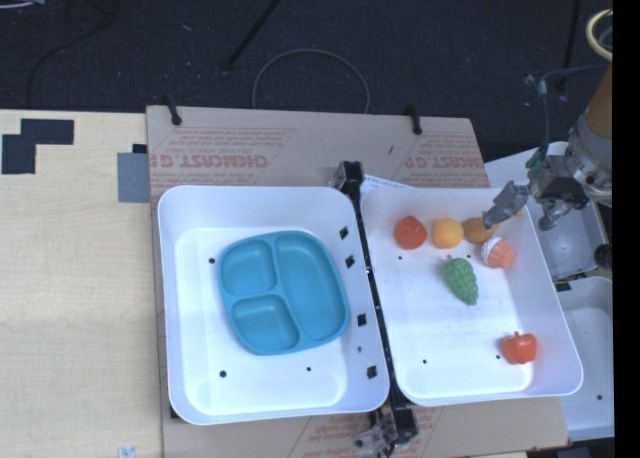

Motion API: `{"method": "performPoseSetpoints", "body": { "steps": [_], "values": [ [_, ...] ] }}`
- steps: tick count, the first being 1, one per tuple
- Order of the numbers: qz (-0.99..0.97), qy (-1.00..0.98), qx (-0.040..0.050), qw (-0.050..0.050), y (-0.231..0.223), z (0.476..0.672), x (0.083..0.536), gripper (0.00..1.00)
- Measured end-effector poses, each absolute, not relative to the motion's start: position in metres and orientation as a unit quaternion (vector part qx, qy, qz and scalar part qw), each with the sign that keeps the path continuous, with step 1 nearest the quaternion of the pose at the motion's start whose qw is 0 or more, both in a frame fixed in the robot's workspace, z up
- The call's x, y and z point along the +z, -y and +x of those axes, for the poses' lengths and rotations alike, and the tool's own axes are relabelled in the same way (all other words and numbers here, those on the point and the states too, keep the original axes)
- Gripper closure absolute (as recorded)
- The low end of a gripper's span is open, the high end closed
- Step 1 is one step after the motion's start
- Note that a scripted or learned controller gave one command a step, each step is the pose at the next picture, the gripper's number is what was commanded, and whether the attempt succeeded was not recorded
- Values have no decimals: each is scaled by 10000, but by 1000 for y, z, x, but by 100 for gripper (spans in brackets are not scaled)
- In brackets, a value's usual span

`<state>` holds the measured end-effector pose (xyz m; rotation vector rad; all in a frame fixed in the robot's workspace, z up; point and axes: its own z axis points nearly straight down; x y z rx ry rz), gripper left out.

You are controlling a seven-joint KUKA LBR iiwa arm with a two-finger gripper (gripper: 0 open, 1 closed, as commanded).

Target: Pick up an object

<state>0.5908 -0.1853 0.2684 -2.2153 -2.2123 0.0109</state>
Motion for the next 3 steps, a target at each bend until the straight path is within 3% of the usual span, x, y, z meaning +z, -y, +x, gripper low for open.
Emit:
{"method": "performPoseSetpoints", "body": {
  "steps": [1,3],
  "values": [
    [-7071,7072,7,12,185,593,274,0],
    [-7070,7072,19,33,171,585,175,0]
  ]
}}
